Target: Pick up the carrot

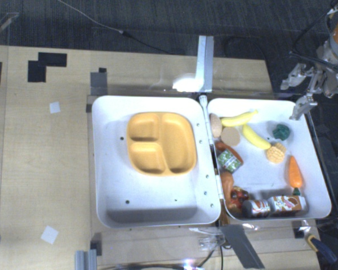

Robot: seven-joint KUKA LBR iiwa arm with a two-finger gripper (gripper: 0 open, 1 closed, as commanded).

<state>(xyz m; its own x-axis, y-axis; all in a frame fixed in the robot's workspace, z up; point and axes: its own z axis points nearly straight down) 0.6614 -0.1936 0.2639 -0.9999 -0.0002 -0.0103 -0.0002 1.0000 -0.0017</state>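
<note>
The carrot [294,172] is a short orange cone with a green top. It lies in the right bin [321,167], close to that bin's right wall and above the bottles at the front. My gripper [291,99] hangs over the bin's far right corner, well behind the carrot and apart from it. Its two fingers [302,107] are spread open with nothing between them.
The right bin also holds two bananas [254,135], a green toy [280,131], a corn piece [275,152], a round tan item [230,136], a green packet [230,161], an orange-red item [227,182] and bottles [273,205]. A yellow divided plate [159,143] lies in the left bin [110,167].
</note>
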